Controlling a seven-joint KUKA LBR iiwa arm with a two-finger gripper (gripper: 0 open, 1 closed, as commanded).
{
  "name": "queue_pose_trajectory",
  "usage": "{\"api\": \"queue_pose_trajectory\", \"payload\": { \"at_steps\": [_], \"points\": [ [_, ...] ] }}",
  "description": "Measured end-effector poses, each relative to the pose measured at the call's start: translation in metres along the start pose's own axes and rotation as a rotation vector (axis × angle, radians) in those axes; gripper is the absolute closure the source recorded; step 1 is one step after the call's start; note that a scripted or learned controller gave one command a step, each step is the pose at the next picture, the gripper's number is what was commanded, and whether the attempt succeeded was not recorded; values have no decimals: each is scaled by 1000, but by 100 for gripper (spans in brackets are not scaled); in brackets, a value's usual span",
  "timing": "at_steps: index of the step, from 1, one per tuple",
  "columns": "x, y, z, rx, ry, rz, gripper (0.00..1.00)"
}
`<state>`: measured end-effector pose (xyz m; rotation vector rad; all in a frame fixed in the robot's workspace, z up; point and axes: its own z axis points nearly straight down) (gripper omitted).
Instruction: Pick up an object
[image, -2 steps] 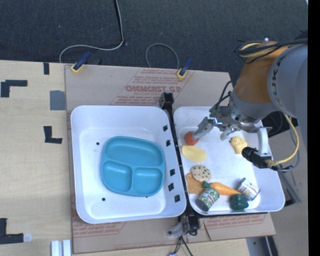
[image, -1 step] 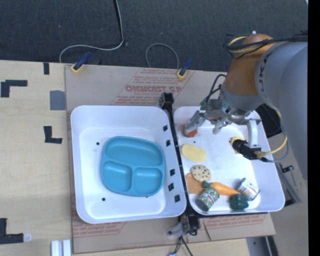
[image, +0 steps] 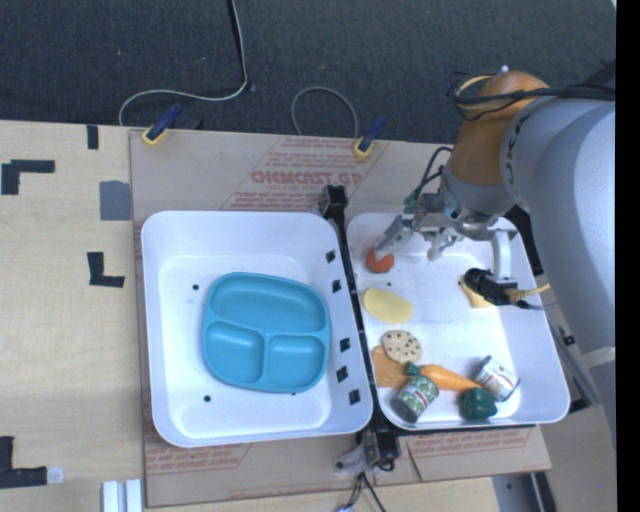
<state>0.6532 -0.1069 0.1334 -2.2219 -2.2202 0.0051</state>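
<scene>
Claw (image: 413, 236) spread wide, nothing between the fingers, hovering at the far end of the right bin (image: 530, 345). Tomato (image: 379, 260) sits just beside the claw's left finger, toward the divider. Yellow disc (image: 387, 304) lies nearer than the tomato; cookie (image: 401, 346) and carrot (image: 447, 377) nearer again. Best bet: centre the fingers over the tomato, drop straight, close gently so it doesn't roll.

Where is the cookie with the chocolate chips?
The cookie lies in the right bin, toward its near left part, just below the pale yellow piece and above the toy carrot.
</scene>
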Motion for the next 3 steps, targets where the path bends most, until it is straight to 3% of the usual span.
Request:
{"api": "queue_pose_trajectory", "payload": {
  "at_steps": [1,2,3],
  "points": [
    [7,13,51,-3,0,-3,0],
    [11,15,48,-2,-4,-1,0],
    [12,15,38,-3,-2,-2,100]
  ]
}}
